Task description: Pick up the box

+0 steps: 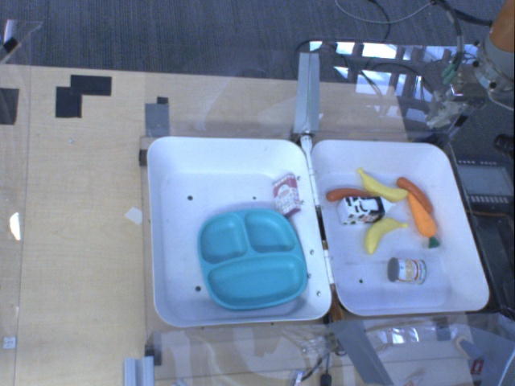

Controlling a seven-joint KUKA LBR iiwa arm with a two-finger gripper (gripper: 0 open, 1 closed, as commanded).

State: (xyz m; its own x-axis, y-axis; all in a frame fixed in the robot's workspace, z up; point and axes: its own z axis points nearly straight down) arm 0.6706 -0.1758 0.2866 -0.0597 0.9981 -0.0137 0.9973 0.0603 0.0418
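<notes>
The box point(286, 194) is small, red and white, and lies in the left bin point(173, 215) against its right wall, just above the blue plate. My gripper point(442, 115) hangs at the upper right, beyond the far edge of the right bin point(463, 240), well away from the box. Nothing shows in its grasp. The arm's orange band point(503, 24) sits at the frame's right edge.
A blue divided plate point(252, 257) fills the left bin's lower middle. The right bin holds two bananas point(381, 187), a sausage point(344, 193), a carrot point(422, 216), a black-and-white carton point(360, 208) and a can point(408, 270). Cables point(378, 10) trail behind the bins.
</notes>
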